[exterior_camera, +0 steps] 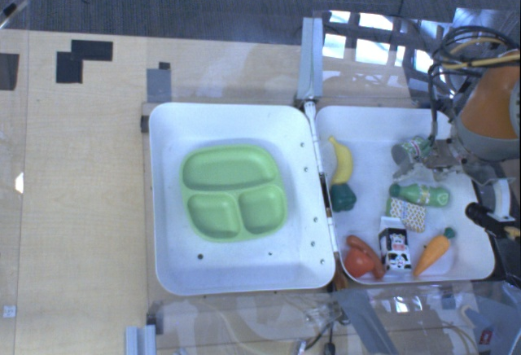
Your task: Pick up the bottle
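Observation:
The bottle (422, 195) is green with a pale label and lies on its side in the right bin (366, 129), towards that bin's right half. My gripper (417, 152) hangs just behind the bottle in the view, a short gap above it, with the orange-banded arm (492, 105) coming in from the right. Nothing of the bottle sits inside the gripper.
Around the bottle lie a patterned packet (407, 214), a small carton (395, 246), a carrot (434, 252), a red item (361, 257), a dark green vegetable (343, 197) and a banana (341, 159). The left bin (163, 182) holds a green divided plate (234, 190).

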You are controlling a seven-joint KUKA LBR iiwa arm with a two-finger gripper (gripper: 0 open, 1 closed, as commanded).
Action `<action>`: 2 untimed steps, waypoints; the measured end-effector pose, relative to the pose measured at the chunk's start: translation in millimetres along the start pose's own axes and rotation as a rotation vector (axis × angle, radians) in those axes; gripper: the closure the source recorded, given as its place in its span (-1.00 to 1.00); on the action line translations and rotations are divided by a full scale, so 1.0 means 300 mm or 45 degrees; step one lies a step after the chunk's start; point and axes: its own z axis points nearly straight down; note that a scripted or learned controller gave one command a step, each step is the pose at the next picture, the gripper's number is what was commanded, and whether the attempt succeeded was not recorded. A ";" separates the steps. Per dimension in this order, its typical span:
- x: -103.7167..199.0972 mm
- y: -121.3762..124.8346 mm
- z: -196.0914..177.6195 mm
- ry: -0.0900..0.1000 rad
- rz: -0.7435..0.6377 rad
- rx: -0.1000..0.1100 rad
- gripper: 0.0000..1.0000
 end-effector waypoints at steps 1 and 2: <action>-0.006 0.060 -0.163 0.003 -0.109 0.017 -1.00; -0.006 0.060 -0.163 0.003 -0.109 0.017 -1.00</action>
